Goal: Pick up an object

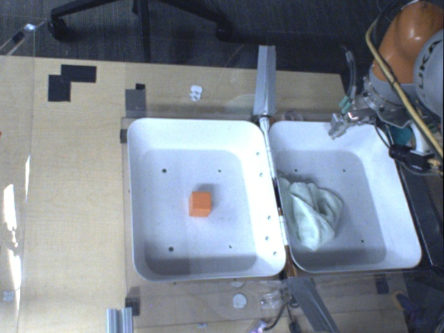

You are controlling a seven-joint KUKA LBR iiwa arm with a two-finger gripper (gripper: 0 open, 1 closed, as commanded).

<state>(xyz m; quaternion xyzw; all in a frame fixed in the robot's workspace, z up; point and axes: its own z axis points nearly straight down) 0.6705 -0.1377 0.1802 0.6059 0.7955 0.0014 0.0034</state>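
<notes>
Our gripper (345, 120) hangs over the far rim of the right bin (388, 186), near that bin's far corner on the arm's side. At this slant and size we cannot tell whether it is spread or pressed together. Behind it the grey wrist leads up to the orange band (406, 33) of the arm, which sits beyond the right bin's far right corner, with yellow and dark cables (409, 127) looping around it and trailing along the bin's right edge.

Inside the right bin we see a crumpled pale cloth (313, 212), lying against the wall that this bin shares with its neighbour and reaching towards the bin's middle. It is well apart from the gripper, on the near side of it.

Touching the right bin on its left side is the left bin (139, 186). An orange cube (200, 204) rests on its floor, roughly in the middle, clear of every wall and far from the gripper.

From the seam where the right bin meets the left one, a grey metal bar (265, 82) runs away towards the far edge of the wooden bench (69, 207). Further left of the right bin, past its neighbour, we see black tape marks (69, 80) on the bench top. Beyond the bench, well to the far left of the right bin, the black legs of a chair base (142, 5) stand on dark carpet.
</notes>
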